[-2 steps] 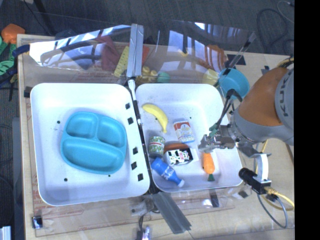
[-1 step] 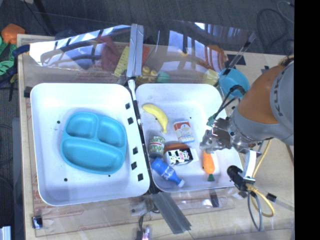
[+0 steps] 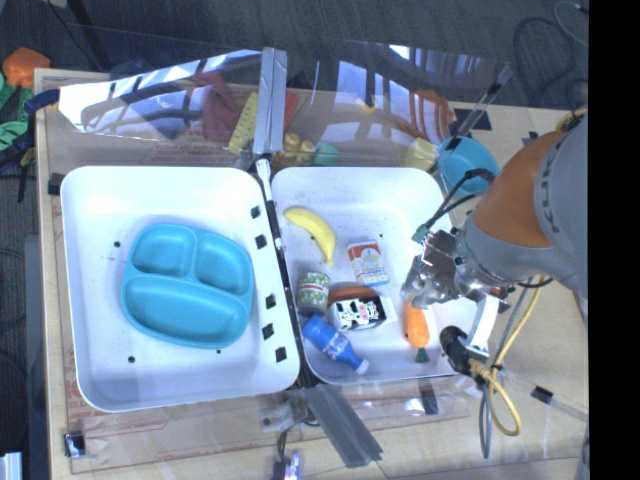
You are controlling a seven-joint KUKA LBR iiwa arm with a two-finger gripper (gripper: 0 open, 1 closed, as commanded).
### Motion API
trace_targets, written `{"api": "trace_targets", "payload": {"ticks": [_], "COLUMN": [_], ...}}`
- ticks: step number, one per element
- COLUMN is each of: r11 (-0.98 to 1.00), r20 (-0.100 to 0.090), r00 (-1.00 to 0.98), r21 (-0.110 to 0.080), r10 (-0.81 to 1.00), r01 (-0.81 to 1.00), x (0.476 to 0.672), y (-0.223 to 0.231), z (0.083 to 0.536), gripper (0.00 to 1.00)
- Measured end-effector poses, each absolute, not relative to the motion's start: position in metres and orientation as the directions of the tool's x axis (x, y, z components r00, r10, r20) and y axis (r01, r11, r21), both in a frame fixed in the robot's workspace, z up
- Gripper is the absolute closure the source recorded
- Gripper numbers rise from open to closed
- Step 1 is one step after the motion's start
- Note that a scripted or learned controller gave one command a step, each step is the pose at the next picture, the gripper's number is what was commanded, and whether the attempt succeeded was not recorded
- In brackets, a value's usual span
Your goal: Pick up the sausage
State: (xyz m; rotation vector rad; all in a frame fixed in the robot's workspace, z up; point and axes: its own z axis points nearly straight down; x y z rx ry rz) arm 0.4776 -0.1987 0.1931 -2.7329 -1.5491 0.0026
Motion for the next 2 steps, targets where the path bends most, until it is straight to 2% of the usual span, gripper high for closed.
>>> {"api": "trace_targets", "payload": {"ticks": [2], "r11": [-0.502], "r20": [-0.003], "r00": [0.502], "r21": [-0.012], "r10": [0.865], "r01": [0.865], "x": [0.4794], "y": [-0.1984], "z": [0.2075], "gripper": [1.0]}}
